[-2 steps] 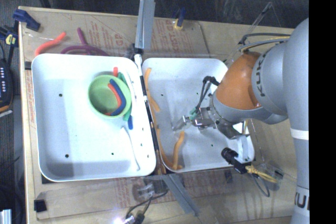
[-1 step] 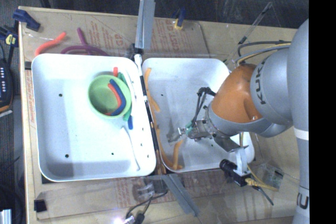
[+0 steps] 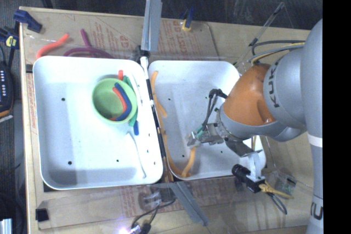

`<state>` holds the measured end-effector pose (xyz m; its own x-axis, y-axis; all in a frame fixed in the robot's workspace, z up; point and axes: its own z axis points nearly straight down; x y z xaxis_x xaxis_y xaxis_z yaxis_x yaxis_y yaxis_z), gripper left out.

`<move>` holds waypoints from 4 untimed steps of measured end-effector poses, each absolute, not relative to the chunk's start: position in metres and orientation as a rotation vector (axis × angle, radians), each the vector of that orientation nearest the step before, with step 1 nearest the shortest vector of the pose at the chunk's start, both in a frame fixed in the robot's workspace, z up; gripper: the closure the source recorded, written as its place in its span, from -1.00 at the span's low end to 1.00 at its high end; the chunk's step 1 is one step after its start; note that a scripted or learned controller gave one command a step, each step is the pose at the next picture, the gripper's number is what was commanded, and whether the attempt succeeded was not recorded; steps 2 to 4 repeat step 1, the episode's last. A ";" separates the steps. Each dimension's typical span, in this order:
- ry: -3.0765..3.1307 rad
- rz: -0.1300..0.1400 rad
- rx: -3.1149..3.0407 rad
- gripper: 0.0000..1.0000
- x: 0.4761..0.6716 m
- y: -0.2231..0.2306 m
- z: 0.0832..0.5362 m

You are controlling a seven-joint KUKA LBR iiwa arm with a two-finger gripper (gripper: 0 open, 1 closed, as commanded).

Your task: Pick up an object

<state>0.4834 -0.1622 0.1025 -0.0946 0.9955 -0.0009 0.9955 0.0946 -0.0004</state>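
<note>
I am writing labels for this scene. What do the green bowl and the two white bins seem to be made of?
Green bowl: probably plastic, judging by its uniform bright colour and soft sheen. White bins: likely moulded plastic, smooth and slightly glossy with rounded corners, though painted metal cannot be excluded.

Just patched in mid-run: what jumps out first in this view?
The grey arm with its orange band bulks over the right bin, its gripper low near a curved orange piece at that bin's front edge. In the left bin, a green bowl holds red and blue strips.
</note>
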 end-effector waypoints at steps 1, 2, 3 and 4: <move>2.193 -0.002 2.253 1.00 0.548 -0.118 0.194; 2.193 -0.002 2.253 1.00 0.548 -0.118 0.194; 2.193 -0.002 2.253 1.00 0.548 -0.118 0.194; 2.193 -0.002 2.253 1.00 0.548 -0.118 0.194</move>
